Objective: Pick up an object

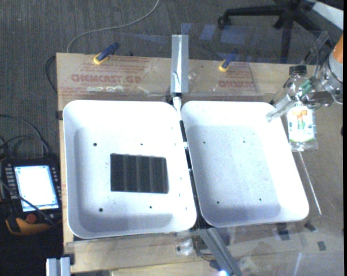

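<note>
My gripper (300, 101) is at the upper right, above the right rim of the right bin (248, 211). A clear packet (302, 128) with orange and green print hangs straight down from between its fingers, over the bin's right edge, so the gripper is shut on the packet's top. A black ribbed rectangular block (138, 173) lies flat in the middle of the left bin (81, 125), far from the gripper.
A metal post (179, 68) stands at the back between the bins. Two blue and yellow clamps (106, 53) (227, 61) sit on the wooden back board. A lit pendant (32, 188) lies on the floor at the left.
</note>
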Robot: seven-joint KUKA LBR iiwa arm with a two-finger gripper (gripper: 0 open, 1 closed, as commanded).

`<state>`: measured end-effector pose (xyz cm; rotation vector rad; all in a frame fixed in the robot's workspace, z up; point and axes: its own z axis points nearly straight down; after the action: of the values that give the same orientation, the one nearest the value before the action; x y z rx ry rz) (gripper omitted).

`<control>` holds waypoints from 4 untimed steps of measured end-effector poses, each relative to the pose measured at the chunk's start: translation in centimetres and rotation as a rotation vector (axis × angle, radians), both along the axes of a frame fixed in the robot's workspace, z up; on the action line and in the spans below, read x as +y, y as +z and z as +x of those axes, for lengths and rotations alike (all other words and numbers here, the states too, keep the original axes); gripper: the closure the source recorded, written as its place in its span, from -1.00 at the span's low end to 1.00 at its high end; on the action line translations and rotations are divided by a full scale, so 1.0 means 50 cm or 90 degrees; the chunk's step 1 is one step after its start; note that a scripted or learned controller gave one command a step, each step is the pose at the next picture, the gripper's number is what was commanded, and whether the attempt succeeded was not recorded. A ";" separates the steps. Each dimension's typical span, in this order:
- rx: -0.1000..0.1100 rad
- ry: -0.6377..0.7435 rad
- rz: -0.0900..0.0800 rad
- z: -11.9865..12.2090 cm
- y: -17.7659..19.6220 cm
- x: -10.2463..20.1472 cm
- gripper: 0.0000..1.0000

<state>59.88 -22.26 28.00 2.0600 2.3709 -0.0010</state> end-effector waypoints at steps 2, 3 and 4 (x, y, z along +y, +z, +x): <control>-0.001 0.008 0.007 -0.085 -0.346 0.017 -1.00; -0.005 0.043 0.008 -0.076 -0.371 0.021 -1.00; -0.007 0.045 0.009 -0.072 -0.353 0.026 1.00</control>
<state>56.27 -20.97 10.33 1.9748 2.4431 0.0264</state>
